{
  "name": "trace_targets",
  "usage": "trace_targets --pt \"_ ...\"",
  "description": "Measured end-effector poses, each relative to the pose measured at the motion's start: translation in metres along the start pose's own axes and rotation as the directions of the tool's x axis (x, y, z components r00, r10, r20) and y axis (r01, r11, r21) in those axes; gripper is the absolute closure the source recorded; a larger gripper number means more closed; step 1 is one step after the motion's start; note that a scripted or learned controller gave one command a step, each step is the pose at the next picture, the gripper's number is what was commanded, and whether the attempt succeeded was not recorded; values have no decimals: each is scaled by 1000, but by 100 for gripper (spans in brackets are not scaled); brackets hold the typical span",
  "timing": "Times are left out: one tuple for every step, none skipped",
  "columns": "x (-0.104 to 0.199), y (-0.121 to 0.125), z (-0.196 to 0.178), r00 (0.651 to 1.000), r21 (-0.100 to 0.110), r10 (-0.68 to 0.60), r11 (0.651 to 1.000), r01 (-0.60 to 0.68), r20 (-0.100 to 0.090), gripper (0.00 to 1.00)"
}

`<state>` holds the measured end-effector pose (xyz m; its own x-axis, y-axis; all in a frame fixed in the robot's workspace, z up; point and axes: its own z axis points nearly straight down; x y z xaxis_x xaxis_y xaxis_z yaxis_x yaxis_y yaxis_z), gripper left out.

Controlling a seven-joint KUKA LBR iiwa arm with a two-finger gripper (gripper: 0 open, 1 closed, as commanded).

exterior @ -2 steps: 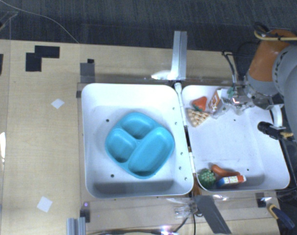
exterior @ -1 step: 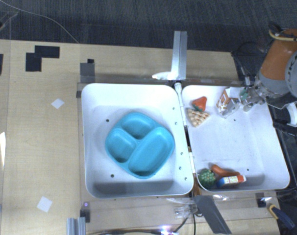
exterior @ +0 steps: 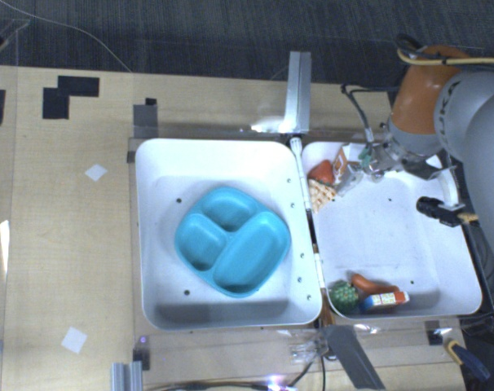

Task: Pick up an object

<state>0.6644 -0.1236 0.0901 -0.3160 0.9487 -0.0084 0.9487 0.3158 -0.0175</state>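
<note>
**Arm low over the far corner of the right bin**

While the grey arm (exterior: pixel 475 120) reaches in from the right, its tool (exterior: pixel 368 166) is seen low over the far left part of the right bin (exterior: pixel 394 218). Whether the tool is apart or together cannot be told, because this part is small and blurred. No object is seen clamped in it.

Just to the left of the tool, in the far left corner of the same bin, a small group of objects is found: a red-orange object (exterior: pixel 321 171), a small packet (exterior: pixel 340 165) beside it, and a waffle-like piece (exterior: pixel 321 194) below them, close to the wall between the bins. It cannot be told if the tool touches the packet.

At the near edge of the right bin, three more things are lying together: a green round object (exterior: pixel 342 296) in the left corner, an orange carrot-like object (exterior: pixel 369 283), and a small bottle (exterior: pixel 384 300) lying on its side.

In the left bin (exterior: pixel 157 218) a blue divided plate (exterior: pixel 232 240) with three compartments is placed near the middle. Both bins are resting on the wooden tabletop (exterior: pixel 59 243).
</note>
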Motion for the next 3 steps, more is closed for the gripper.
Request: trace_targets --pt "20 8 -11 867 -8 -498 867 498 1 0" --pt "39 5 -118 877 -27 -481 876 481 9 0" --pt "37 -18 -38 962 -24 -273 962 273 0 0"
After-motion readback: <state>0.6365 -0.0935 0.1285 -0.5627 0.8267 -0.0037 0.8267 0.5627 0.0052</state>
